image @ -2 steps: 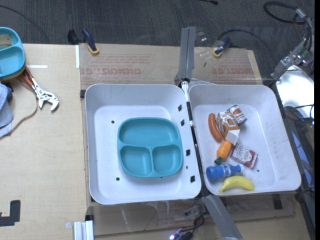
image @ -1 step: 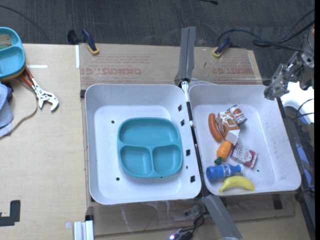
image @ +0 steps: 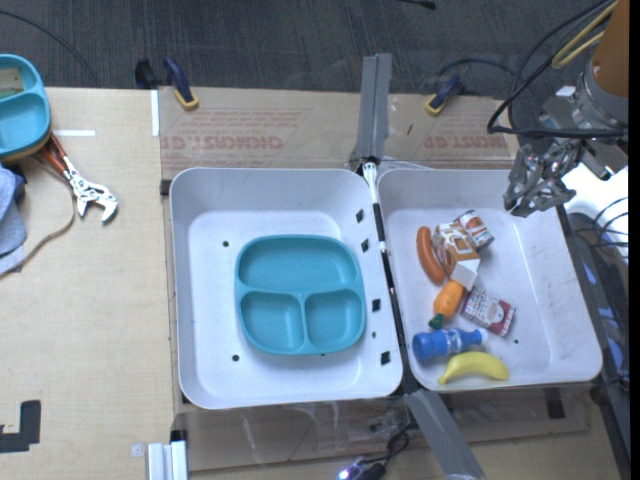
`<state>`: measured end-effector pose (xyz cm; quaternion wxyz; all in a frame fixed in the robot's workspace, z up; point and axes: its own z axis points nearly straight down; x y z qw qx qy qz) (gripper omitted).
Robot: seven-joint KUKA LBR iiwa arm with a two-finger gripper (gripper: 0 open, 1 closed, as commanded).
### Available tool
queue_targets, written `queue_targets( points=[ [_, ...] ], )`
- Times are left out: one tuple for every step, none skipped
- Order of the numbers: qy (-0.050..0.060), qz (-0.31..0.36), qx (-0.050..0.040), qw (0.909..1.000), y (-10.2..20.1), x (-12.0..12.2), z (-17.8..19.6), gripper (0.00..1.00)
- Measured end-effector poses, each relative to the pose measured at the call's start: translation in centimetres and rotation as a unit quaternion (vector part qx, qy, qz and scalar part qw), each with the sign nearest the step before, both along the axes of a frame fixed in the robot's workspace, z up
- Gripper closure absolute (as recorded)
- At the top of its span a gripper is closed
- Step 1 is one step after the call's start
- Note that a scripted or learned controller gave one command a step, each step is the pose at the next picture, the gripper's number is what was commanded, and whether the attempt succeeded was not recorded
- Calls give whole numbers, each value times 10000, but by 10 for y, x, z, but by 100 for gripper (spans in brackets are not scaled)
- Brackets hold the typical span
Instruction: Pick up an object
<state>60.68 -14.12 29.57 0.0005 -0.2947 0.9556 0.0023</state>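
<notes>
The two bins (image: 195,268) look like smooth, matt white plastic, and the divided teal plate (image: 300,294) like smooth plastic with a soft sheen. The bench (image: 90,308) is pale matt wood, the wrench (image: 88,193) shiny metal, the banana (image: 474,367) glossy plastic.

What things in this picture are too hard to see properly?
- Gripper, camera view: small and blurry at the right bin's top corner, so open or shut cannot be told.
- Arm: cut off by the right edge.
- Two small packets: print too small to read.
- Blue dish and grey cloth: cut off by the left edge.
- Wrench: handle partly under the dish.
</notes>
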Motion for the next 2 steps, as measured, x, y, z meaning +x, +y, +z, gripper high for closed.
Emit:
queue_targets(
  points=[
    [-24, 3761, 10, 9266, 4, 41, -48, 100],
    [-34, 6929, 30, 7210, -22, 38, -26, 100]
  ],
)
